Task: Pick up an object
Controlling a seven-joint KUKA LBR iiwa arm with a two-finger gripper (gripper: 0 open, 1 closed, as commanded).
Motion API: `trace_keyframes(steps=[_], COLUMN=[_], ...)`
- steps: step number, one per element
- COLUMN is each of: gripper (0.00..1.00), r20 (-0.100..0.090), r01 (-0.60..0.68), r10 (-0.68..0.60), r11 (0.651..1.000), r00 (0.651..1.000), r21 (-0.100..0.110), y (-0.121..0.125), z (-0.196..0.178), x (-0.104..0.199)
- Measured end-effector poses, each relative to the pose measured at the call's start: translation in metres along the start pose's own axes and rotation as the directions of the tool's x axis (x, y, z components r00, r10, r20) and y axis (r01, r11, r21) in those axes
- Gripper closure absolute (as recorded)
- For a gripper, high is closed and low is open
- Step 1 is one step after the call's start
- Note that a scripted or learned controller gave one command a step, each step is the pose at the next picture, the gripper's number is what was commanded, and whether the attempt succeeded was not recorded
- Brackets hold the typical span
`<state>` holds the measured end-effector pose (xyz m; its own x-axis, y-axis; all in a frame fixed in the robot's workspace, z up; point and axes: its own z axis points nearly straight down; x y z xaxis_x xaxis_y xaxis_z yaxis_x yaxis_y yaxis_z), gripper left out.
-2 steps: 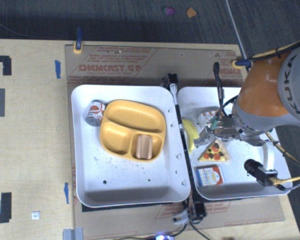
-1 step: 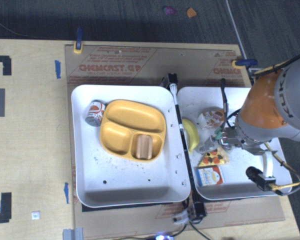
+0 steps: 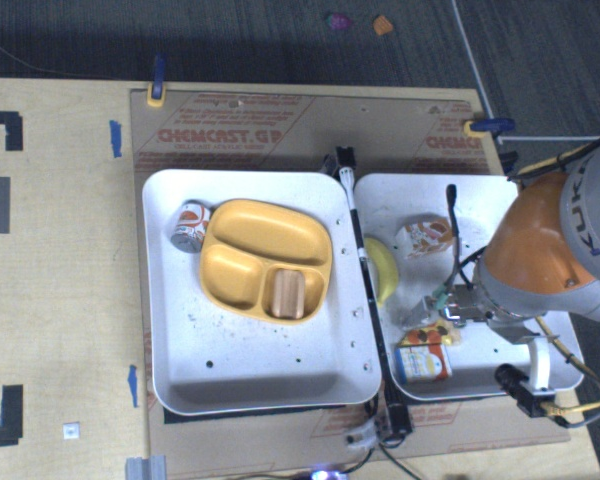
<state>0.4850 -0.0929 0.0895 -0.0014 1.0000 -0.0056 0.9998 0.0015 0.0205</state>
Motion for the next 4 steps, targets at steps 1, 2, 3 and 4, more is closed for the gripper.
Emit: trace_keyframes(steps=[1,2,3,4], gripper=[1.0,1.0,0.0,0.0], r20=[0.007,-0.006,-0.005,-0.005], r01=[-0.004,-0.001,-0.001,-0.001], r10=[0.004,0.001,0.001,0.001], r11=[1.0,1.0,1.0,1.0], r00=[1.0,1.0,1.0,1.0], r21=[-0.006,0.019,0.02,0.019], y=[0.001,0.043,0.043,0.019], z=[-0.011,-0.095,-0.095,-0.004], x=[-0.003,0.058,0.057,-0.002])
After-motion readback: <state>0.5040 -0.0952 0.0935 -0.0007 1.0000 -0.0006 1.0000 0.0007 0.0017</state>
